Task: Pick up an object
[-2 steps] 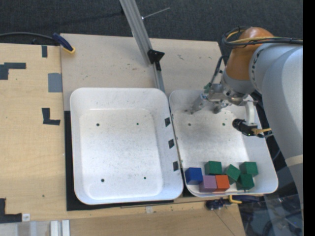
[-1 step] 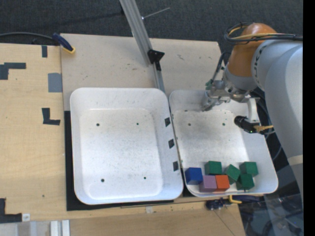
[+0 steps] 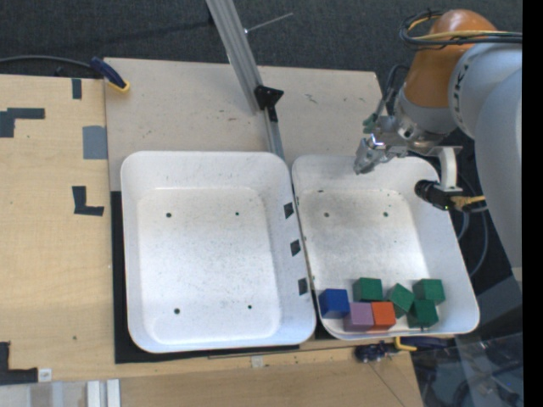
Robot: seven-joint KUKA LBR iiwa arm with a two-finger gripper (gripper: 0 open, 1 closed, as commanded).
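Arm: a grey KUKA arm with an orange band is seen reaching in from the right, its wrist held over the upper edge of the right bin (image 3: 441,253).
Gripper: the gripper (image 3: 366,161) is pointed down near the far rim of the right bin, toward its upper middle; whether it is open or closed cannot be told, and nothing is seen held by it.
Right bin: a cluster of small blocks is gathered along its near edge, well apart from the gripper.
Blue cube: the blue cube (image 3: 334,302) is placed at the left end of the cluster, by the bin's near left corner.
Purple and orange: a purple cube (image 3: 361,315) and an orange cube (image 3: 383,314) are set side by side, touching, just right of the blue one.
Green blocks: one green cube (image 3: 368,289) is found behind the purple one; three more green blocks (image 3: 422,301) are grouped at the right end.
Left bin: the left bin (image 3: 136,227) is set just beside the right one, their rims meeting in the middle.
Bench: both bins are borne by a light wooden bench (image 3: 51,227) marked with grey tape patches.
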